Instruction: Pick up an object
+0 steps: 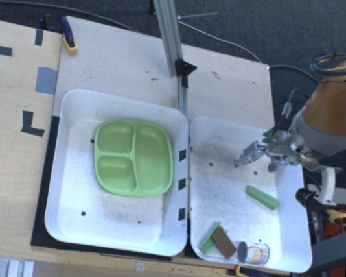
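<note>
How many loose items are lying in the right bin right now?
4: a green stick mid-right, a green block and a brown block touching at the near edge, and a small can beside them. None looks hidden.

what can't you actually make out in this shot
- Gripper, camera view: small and blurred, so whether its fingers are open or shut is unclear.
- Small can in the right bin: label too small to read.
- Brown block: lies over the green piece, hiding part of it.
- Arm: cut off by the right edge.
</note>
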Controlling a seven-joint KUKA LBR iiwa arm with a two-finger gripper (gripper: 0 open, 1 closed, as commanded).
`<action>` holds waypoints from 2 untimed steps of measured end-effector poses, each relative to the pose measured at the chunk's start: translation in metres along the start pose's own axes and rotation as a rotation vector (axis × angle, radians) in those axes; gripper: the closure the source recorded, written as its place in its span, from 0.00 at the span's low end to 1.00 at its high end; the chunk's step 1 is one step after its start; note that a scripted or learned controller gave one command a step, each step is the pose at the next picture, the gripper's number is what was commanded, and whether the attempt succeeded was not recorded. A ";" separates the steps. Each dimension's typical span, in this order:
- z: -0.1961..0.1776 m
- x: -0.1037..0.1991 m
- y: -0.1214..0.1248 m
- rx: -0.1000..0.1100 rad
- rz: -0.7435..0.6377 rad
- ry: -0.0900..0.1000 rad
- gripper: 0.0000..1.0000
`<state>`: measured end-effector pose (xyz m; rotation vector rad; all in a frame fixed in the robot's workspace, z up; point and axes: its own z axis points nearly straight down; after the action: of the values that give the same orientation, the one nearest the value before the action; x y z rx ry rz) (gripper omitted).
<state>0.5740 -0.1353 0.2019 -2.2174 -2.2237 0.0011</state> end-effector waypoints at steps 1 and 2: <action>0.000 0.000 0.000 0.000 0.000 0.000 0.00; 0.046 0.004 -0.008 0.005 0.001 0.000 0.00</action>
<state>0.5663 -0.1315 0.1555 -2.2166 -2.2196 0.0070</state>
